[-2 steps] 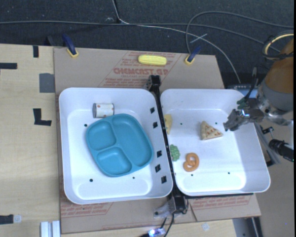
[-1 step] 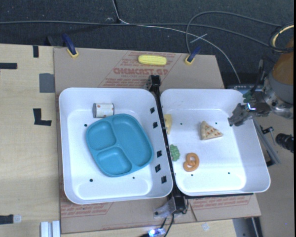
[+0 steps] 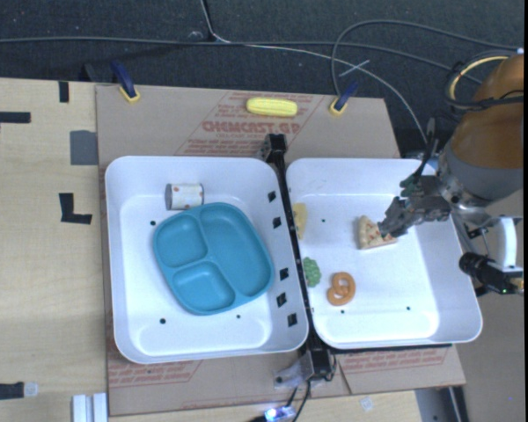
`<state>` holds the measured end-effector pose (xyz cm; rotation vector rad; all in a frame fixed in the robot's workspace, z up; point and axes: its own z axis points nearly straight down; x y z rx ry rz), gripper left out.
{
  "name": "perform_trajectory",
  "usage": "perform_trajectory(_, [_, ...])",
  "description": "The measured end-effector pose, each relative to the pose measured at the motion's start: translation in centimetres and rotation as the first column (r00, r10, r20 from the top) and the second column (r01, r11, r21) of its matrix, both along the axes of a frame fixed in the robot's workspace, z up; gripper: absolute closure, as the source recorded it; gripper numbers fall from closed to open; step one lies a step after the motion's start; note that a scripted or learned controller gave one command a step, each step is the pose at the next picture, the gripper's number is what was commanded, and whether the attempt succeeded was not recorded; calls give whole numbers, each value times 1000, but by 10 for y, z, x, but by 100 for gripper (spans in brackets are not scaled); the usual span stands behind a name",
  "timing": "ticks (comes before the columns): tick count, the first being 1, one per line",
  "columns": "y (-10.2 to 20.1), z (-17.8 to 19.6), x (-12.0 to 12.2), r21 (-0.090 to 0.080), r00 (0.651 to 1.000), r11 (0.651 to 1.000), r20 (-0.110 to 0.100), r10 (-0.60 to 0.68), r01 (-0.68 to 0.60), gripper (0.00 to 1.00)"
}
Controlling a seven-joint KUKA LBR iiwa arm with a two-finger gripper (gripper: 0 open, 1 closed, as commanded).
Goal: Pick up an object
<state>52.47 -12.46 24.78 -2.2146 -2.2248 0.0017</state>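
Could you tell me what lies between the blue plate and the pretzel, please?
In the camera view, the bins' rims and a green piece lie between the plate and the pretzel.

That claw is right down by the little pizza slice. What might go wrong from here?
1. The claw sits at the edge of the flat pizza slice, so it may push it along the right bin instead of lifting it.
2. A pushed slice could slide toward the pretzel and knock it.
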Motion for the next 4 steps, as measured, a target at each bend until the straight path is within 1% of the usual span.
perform_trajectory(2, [105, 9, -6, 0, 1000, 1000, 1, 2, -2, 100])
perform_trajectory(3, [163, 9, -16, 1, 1000, 1000, 0, 3, -3, 100])
perform_trajectory(4, [216, 5, -17, -1, 1000, 1000, 0, 2, -2, 100])
